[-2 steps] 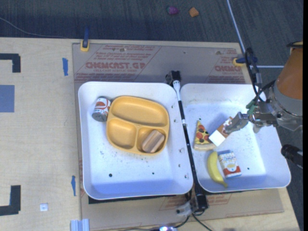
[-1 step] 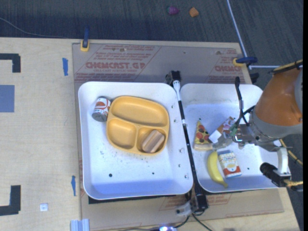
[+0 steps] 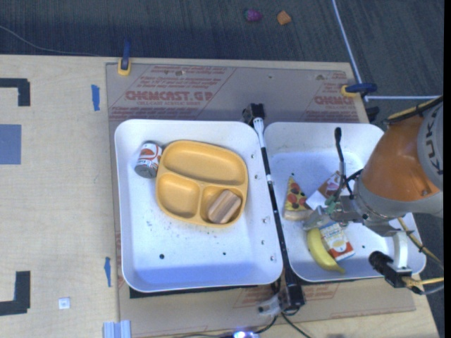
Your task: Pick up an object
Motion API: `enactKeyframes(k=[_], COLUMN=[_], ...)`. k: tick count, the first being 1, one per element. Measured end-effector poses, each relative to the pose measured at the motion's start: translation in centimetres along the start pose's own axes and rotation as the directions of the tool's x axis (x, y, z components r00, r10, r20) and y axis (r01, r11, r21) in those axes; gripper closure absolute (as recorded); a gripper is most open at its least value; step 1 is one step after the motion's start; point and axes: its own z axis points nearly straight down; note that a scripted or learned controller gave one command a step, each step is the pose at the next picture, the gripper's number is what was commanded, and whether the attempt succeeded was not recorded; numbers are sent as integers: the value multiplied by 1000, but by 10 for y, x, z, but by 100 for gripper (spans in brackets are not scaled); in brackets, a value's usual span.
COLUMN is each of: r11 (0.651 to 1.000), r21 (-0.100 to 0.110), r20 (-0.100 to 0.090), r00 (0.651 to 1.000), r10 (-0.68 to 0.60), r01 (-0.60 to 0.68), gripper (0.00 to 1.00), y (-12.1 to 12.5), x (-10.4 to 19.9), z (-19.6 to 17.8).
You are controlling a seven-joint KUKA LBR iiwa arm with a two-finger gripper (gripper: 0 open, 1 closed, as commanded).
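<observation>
The table (image 3: pixel 56 210) carries two shallow white bins side by side on a brown board.

Left bin (image 3: pixel 197 259): a yellow tray (image 3: pixel 201 162) with three compartments lies in the upper half. A tan block (image 3: pixel 224 205) rests in the tray's lower right compartment; the other two compartments hold nothing that can be made out. A can (image 3: pixel 147 159) lies on its side on the bin floor, touching the tray's upper left edge.

Right bin (image 3: pixel 303 150): a pizza slice (image 3: pixel 295 197) lies near the left wall, at mid-height. A banana (image 3: pixel 321 251) lies below it, curving toward the lower right. A small carton (image 3: pixel 335 236) with red and white print lies just beside the banana, touching or overlapping it on the right. A further reddish item (image 3: pixel 330 186) sits above the carton, partly hidden by cabling; its kind cannot be told.

The arm (image 3: pixel 405 167) reaches in from the right over the right bin. The tool (image 3: pixel 330 213) sits low between the pizza slice and the carton, directly above the banana's upper end. Its opening cannot be told from this angle, and nothing is seen gripped in it.

A black part (image 3: pixel 387 266) of the rig lies at the bin's lower right corner.
</observation>
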Motion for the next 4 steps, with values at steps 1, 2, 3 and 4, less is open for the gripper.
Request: enactKeyframes(k=[1,2,3,4], r11=[1000,1000,1000,1000], r21=[-14,-13,-10,-20], r20=[15,15,10,18], r00=[1000,1000,1000,1000], r10=[5,5,3,6], r01=[-5,-5,-3,-6], gripper=[100,0,0,100], y=[2,2,-11,-9], x=[-6,-6,11,8], z=[-11,-11,1,-11])
